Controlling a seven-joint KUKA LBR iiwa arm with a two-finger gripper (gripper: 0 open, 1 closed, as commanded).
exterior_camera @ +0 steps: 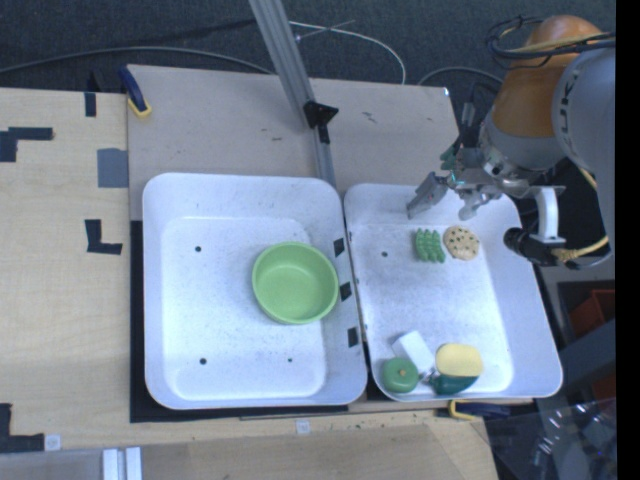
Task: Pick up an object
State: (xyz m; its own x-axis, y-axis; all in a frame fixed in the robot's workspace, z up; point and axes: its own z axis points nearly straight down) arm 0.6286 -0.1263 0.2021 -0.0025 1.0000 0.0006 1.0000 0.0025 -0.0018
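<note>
Jaws (446, 199) spread wide with nothing between them, hovering at the right bin's (520, 298) twelve o'clock rim. Green ridged piece (429, 245) and cookie (461, 242) lie just below, toward six o'clock.

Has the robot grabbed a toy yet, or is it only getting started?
Only getting started. The gripper hangs open over the far end of the right bin with nothing between its fingers. The green ridged piece and the cookie lie just below it, untouched. Going down, closing on one and lifting are all left.
</note>
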